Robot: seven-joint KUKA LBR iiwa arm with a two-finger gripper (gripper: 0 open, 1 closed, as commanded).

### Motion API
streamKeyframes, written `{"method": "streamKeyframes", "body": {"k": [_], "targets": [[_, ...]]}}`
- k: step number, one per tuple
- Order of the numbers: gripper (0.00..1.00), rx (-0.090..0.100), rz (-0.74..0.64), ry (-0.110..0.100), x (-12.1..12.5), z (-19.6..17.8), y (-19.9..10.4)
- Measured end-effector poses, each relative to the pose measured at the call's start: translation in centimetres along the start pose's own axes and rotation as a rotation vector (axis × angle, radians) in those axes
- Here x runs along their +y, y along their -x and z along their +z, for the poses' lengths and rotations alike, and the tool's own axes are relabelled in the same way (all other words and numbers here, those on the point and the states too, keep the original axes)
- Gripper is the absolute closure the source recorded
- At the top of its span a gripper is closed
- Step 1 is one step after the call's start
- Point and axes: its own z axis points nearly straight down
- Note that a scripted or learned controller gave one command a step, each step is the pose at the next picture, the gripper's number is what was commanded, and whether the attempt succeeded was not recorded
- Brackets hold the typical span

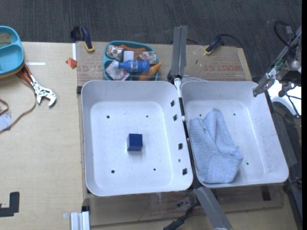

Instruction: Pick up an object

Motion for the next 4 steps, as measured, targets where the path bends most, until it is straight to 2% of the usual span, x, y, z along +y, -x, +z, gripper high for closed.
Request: {"method": "streamKeyframes", "body": {"k": [1, 2, 3, 4], "targets": [[0.0, -0.001, 0.281, 0.001, 1.1, -1.2, 1.2], [0.0, 0.0, 0.494, -0.002, 5.6, 5.9, -7.0], [0.0, 0.0, 0.566, 0.001, 5.6, 5.6, -2.6], [0.0, 0.0, 0.798, 0.0, 5.6, 4.3, -1.4]]}}
